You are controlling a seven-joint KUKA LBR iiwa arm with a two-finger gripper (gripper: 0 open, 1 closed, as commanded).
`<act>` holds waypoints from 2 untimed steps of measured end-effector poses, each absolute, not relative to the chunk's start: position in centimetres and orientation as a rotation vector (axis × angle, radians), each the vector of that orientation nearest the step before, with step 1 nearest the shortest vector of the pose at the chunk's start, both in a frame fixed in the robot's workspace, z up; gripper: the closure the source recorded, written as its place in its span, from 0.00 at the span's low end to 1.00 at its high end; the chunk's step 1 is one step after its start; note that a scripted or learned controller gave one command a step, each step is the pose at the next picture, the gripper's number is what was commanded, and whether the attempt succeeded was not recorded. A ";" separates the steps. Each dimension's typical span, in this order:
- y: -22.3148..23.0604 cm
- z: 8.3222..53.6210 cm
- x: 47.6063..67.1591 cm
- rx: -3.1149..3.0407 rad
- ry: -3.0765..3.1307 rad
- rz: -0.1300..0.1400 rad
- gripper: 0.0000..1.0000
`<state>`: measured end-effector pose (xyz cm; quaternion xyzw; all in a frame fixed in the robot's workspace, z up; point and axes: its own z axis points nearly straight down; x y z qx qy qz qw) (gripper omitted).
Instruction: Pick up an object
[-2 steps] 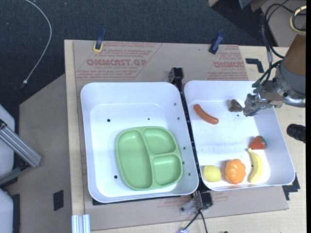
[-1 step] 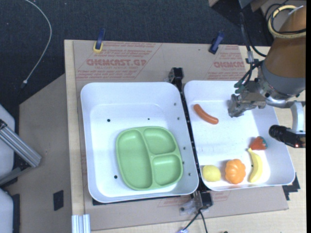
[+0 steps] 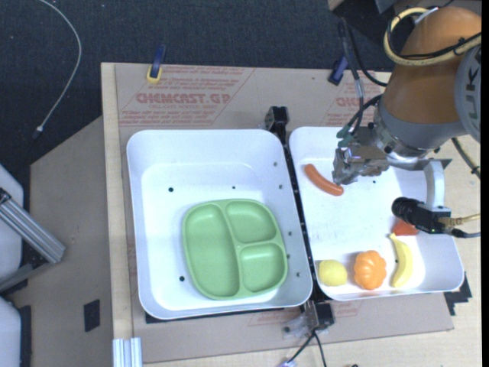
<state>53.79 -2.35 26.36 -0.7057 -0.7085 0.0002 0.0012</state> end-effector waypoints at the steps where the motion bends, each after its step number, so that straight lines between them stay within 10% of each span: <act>1: 2.1 24.3 54.4 -2.214 -2.223 0.003 1.00; 2: 7.1 22.2 54.4 -2.215 -2.222 0.004 1.00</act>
